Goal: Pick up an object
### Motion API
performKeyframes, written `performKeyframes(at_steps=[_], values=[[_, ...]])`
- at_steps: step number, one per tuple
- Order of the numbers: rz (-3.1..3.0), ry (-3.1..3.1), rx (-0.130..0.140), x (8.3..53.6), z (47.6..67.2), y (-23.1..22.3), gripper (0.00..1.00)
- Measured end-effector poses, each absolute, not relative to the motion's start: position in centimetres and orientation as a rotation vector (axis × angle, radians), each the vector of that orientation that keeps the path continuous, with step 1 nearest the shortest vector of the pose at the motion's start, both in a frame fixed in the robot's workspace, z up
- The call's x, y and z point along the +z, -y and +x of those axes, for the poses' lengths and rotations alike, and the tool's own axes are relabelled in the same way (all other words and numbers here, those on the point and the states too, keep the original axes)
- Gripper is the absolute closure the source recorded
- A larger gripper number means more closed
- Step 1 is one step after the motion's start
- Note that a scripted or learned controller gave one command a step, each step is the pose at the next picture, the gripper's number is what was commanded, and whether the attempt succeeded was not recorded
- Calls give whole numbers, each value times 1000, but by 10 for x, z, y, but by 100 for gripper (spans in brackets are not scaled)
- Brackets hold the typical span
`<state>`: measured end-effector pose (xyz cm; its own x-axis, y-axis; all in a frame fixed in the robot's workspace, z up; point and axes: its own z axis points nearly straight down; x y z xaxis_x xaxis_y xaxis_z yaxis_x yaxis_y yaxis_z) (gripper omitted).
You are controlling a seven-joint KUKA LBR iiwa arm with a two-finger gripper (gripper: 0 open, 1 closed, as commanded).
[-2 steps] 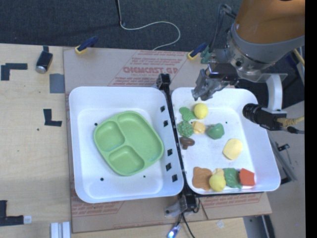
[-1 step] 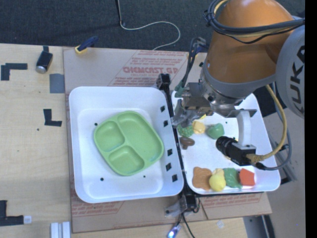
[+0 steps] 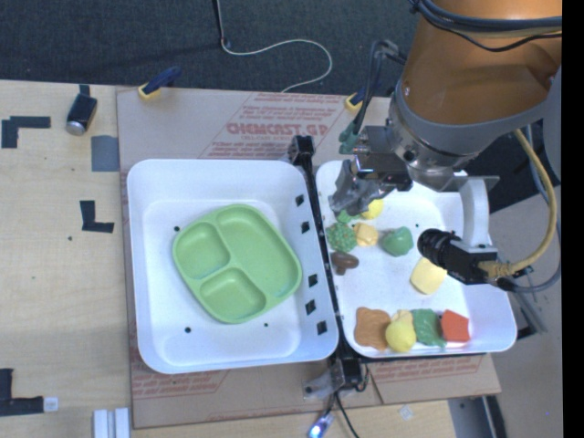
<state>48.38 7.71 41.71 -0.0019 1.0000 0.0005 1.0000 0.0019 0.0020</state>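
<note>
My gripper (image 3: 350,199) hangs low over the far left part of the right bin (image 3: 500,328), close to the divider between the bins. Right beneath and beside it lie a small yellow piece (image 3: 372,210) and a green broccoli-like toy (image 3: 342,236). Close by are another yellow bit (image 3: 366,235), a round green toy (image 3: 396,242) and a small brown piece (image 3: 344,263). Nothing shows as lifted. The arm's grey wrist and orange band (image 3: 484,35) cover the bin's far right corner.
A yellow lump (image 3: 427,276) lies mid-bin. Along the near edge sit an orange-brown piece (image 3: 371,327), a yellow toy (image 3: 400,334), a green block (image 3: 425,325) and a red block (image 3: 454,327). The left bin (image 3: 137,245) holds a green divided plate (image 3: 237,261).
</note>
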Motion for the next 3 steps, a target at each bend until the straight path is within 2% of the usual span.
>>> performKeyframes(at_steps=[1, 2, 3], values=[[2213, -2230, 2, 430, 505, -145, 100], [2229, -2218, -12, 376, 501, -87, 100], [2233, -2223, -22, 258, 481, -49, 100]])
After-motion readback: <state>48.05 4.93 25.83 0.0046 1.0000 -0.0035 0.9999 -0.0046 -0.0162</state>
